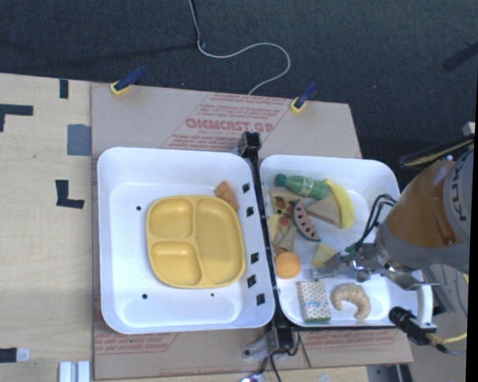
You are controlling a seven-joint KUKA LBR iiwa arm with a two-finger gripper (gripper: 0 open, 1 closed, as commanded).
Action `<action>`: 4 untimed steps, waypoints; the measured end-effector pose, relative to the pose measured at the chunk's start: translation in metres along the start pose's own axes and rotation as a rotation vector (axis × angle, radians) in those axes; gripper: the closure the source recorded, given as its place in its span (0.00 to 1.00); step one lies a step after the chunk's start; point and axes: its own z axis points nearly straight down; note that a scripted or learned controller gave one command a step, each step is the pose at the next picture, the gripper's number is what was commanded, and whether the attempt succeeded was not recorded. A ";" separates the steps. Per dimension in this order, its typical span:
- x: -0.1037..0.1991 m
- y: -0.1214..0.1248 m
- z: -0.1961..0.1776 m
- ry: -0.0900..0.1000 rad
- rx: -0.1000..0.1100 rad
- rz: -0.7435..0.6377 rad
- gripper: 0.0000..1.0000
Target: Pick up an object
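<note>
Cardboard (226, 122) reads "CHEMCAST"; fingers (329, 269) beside the croissant (353, 299), state unclear.

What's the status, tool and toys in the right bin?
Tool low in the right bin, grip state unclear. Nothing seen held. Croissant and cheese wedge close beside it; orange and carton just left.

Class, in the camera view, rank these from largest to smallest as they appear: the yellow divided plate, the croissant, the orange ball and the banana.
1. Yellow divided plate
2. Banana
3. Croissant, close to the banana in size, so that order is unsure
4. Orange ball
</note>
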 end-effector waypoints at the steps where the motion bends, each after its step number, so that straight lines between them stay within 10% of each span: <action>1: 0.000 0.001 0.003 -0.001 -0.004 -0.001 0.00; 2: 0.000 0.001 -0.007 -0.003 -0.004 -0.001 1.00; 4: 0.003 0.003 -0.130 -0.002 -0.007 -0.003 1.00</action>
